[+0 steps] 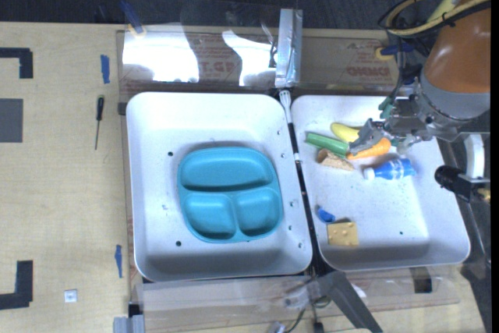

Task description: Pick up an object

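Observation:
The right bin holds a cluster of small items near its back left: a yellow banana-like piece, a green piece, an orange carrot-like piece, a tan piece and a small blue and white bottle. My gripper hangs low over this cluster, right above the orange piece and the bottle. The wrist hides part of the orange piece. Nothing is visibly lifted off the bin floor.
A tan cube and a tiny blue scrap lie near the right bin's front left. The left bin holds a blue divided plate. A ridge separates the two bins. Cables loop above the arm at the top right.

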Robot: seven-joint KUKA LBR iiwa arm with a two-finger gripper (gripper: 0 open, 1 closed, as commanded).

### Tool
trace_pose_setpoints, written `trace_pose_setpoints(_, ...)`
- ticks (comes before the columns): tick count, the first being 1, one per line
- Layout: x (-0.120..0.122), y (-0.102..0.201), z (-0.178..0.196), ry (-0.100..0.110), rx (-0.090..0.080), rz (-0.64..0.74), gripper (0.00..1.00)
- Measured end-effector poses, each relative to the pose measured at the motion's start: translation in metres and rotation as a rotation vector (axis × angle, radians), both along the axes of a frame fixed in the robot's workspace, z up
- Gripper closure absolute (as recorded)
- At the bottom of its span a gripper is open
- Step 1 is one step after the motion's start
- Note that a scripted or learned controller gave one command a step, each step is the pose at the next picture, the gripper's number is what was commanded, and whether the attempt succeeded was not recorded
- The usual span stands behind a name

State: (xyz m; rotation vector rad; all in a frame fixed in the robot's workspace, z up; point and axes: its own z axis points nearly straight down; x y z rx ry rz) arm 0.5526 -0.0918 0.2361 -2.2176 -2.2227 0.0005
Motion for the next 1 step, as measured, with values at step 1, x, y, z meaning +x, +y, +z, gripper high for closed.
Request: trace_pose_setpoints(1, 0.0521, -0.0199, -0.1280, -0.028, -0.007, -0.007, 0.00)
